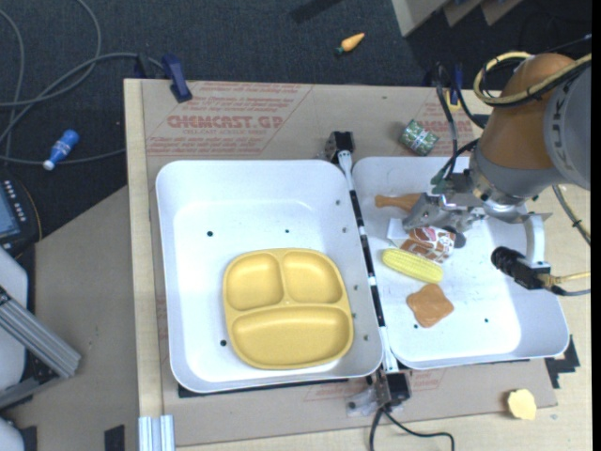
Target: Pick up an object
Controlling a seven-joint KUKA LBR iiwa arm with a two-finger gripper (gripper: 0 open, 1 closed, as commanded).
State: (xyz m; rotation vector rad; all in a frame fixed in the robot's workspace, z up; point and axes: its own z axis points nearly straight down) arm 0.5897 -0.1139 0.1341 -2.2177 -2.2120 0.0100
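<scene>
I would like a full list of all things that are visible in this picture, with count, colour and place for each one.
Bins: two, white, side by side on the bench.
Divided plate: one, yellow, in the left bin.
Corn cob: one, yellow, in the right bin.
Flat brown piece: one, brown, right bin, below the corn cob.
Orange-brown piece: one, right bin, near its top edge.
Red and white object: one, right bin, directly under the gripper.
Small can: one, greenish, on the bench above the right bin.
Yellow lump: one, on the bench at lower right.
Blue bottle: one, on the floor at left.
Gripper: one, grey, over the right bin.
</scene>
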